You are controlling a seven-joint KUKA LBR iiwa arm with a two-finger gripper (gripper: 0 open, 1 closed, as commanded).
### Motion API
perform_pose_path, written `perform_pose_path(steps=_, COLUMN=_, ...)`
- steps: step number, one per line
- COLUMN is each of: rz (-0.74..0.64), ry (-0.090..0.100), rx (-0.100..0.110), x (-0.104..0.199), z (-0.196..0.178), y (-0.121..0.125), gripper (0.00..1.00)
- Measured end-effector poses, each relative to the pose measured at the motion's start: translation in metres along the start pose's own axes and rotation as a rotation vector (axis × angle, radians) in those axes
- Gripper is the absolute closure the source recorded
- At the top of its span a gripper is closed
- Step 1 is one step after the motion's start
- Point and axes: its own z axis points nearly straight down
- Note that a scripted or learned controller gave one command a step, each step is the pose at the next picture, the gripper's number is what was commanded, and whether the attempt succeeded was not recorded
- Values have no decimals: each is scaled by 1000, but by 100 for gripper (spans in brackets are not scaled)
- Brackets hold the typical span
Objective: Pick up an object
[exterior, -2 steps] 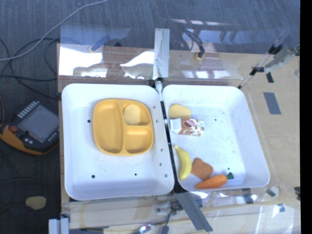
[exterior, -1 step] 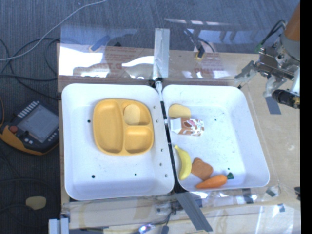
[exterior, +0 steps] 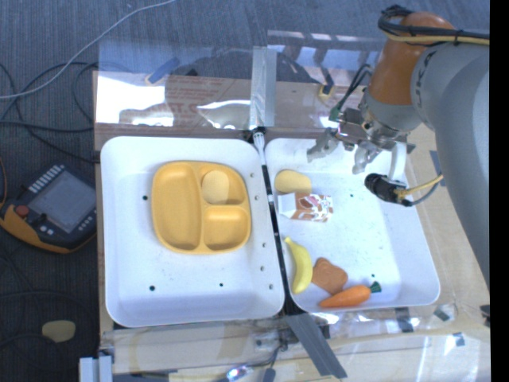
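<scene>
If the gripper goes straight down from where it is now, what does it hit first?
Most likely the bare white floor of the right bin. The gripper hangs over its far end, and the yellow food piece lies off to the side. Depth is hard to judge.

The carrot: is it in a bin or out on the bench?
In. The carrot lies on the right bin floor, near its front edge.

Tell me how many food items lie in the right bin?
5. A yellow piece near the far left corner, a packet beside it, a banana along the left wall, a brown piece next to it, and a carrot near the front.
</scene>
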Motion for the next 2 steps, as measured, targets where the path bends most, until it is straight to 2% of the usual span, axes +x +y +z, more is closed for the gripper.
perform_pose_path(steps=1, rz=159, ry=0, rx=1, x=3, z=25, y=-35, gripper=0)
perform_pose_path(steps=2, rz=175, ry=1, rx=-5, x=-7, z=77, y=-70, gripper=0)
